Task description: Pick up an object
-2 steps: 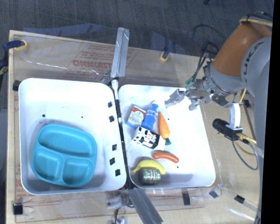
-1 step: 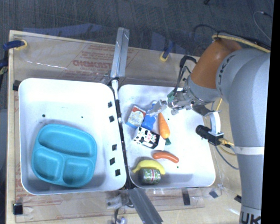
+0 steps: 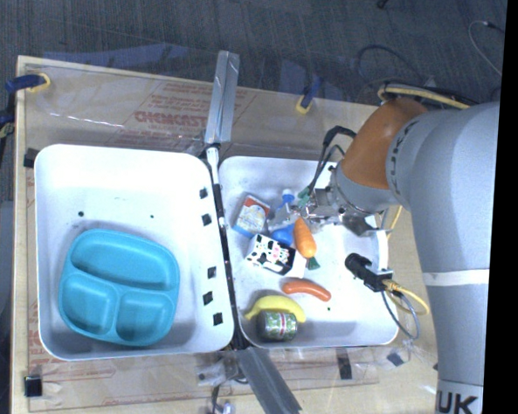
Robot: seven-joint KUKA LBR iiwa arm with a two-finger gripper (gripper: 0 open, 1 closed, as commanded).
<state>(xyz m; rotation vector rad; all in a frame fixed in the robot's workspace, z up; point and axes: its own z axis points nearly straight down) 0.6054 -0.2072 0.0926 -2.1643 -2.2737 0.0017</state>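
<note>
From my remote station I cannot tell the gripper's (image 3: 309, 207) state above the carrot (image 3: 304, 238) in the right bin (image 3: 367, 326), and crowding by the dice box (image 3: 270, 253) risks a fouled pick.

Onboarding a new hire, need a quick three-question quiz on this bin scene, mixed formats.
1. True or false: the blue tray lies in the left bin.
2. Which item lies nearest the claw? A) green can B) carrot C) banana
3. Fill in: the red sausage lies in the ____ bin.

Key: 1 true; 2 B; 3 right.
</note>
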